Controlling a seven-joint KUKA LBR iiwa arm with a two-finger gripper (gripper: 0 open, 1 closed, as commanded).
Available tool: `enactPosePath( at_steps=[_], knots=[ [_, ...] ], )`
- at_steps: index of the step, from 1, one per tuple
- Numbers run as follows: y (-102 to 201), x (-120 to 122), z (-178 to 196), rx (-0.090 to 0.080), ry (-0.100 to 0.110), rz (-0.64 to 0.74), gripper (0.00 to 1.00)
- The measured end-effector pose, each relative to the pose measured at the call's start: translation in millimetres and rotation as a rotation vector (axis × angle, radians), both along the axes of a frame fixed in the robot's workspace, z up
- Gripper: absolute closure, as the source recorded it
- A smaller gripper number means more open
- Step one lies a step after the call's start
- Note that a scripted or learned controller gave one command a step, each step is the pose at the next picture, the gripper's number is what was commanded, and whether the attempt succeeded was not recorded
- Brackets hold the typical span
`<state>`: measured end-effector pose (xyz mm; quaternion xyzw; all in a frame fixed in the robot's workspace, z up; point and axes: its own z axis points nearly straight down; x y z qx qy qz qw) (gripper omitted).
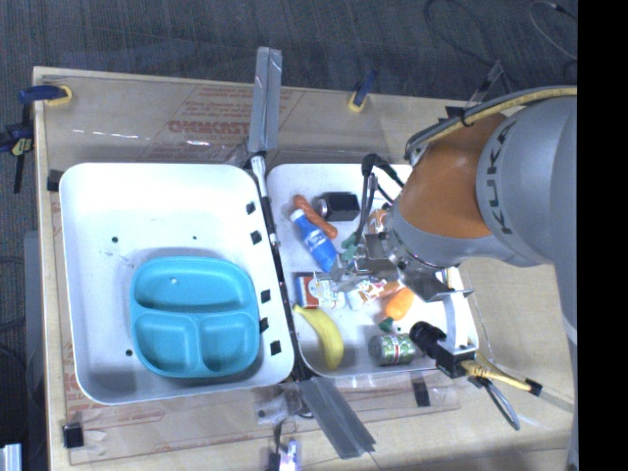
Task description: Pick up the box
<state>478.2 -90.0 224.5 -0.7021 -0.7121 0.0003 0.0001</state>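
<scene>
The box [317, 290] is a small red and white carton lying flat in the right bin [294, 180], near its left wall. My gripper [351, 271] hangs low over the middle of that bin, just right of the box and partly covering its right end. Below the orange band, the wrist hides what lies under it.
Around the box lie a blue bottle [316, 238], an orange stick [314, 214], a black block [339, 204], a banana [325, 335], a green can [393, 348] and an orange fruit [397, 303]. The left bin [108, 214] holds a blue divided tray [196, 314].
</scene>
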Motion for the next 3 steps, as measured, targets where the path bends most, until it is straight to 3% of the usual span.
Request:
enactPosePath(
  at_steps=[3],
  knots=[
    [2, 3, 28, -0.002, 0.001, 0.023, 1.00]
  ],
)
